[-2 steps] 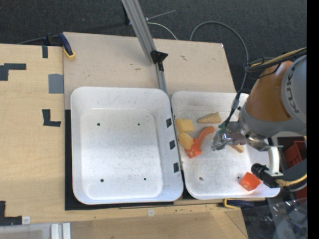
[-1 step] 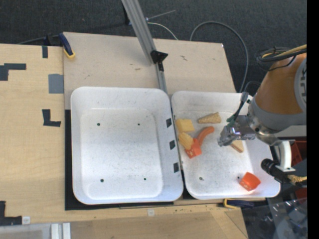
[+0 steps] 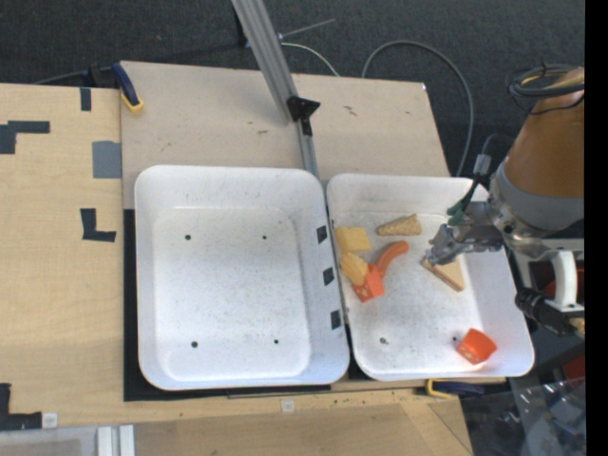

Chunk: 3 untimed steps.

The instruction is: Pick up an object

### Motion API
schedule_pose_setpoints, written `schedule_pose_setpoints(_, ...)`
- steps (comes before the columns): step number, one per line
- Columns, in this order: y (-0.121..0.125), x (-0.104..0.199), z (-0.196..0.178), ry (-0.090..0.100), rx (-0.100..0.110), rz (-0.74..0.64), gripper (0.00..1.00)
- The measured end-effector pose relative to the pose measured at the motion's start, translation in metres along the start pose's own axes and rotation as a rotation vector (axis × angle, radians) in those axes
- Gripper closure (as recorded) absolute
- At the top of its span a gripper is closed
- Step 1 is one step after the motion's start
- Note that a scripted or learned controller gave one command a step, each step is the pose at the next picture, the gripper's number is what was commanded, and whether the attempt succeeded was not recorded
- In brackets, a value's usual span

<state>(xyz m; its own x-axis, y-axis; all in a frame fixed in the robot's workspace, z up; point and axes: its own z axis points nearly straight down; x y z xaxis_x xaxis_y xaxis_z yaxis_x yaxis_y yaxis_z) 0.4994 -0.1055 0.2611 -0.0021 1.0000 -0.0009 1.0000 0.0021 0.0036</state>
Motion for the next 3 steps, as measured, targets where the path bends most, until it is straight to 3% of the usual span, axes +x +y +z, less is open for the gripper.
schedule_pose_setpoints(3,0.025,0.143,0.029,0.002,0.007,-0.004,1.00)
